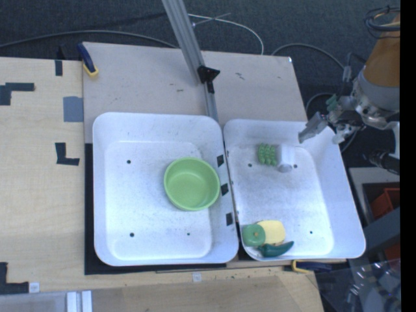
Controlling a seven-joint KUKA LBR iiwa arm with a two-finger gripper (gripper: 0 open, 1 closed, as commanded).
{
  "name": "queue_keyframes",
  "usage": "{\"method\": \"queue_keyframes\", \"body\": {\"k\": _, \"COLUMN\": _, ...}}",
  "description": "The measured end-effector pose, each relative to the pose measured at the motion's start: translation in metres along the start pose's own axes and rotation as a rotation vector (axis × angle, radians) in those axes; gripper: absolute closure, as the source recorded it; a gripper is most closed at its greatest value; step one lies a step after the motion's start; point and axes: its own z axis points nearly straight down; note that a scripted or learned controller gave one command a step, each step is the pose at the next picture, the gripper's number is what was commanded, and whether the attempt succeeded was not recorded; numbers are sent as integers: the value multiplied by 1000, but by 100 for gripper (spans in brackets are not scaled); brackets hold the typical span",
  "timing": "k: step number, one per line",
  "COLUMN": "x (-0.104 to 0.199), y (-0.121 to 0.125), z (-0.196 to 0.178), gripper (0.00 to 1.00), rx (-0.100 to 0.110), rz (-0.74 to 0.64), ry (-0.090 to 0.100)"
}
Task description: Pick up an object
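The right bin (325, 194) holds a knobbly green block (267, 153) near its back wall, with a small grey piece (285, 168) beside it. At the bin's front left corner lie a yellow and green toy (265, 233) and a dark teal piece (279, 247). A green bowl (191, 184) sits in the middle of the left bin (123, 174). My gripper (325, 133) hovers over the right bin's back right corner, to the right of the green block. It is open, with nothing between its fingers.
A slanted metal pole (185, 28) comes down from the top to the gap between the bins. Cables (247, 31) lie on the dark floor behind the bench. A blue and yellow clamp (88, 60) sits at the board's back left corner.
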Motion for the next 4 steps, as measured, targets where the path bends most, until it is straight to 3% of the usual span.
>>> {"method": "queue_keyframes", "body": {"k": 1, "x": 0, "y": 0, "z": 0, "gripper": 0, "rx": 0, "rz": 0, "ry": 0}}
{"method": "queue_keyframes", "body": {"k": 3, "x": -3, "y": -4, "z": 108, "gripper": 0, "rx": 7, "rz": 1, "ry": 1}}
{"method": "queue_keyframes", "body": {"k": 4, "x": -2, "y": -4, "z": 155, "gripper": 0, "rx": 0, "rz": 0, "ry": -1}}
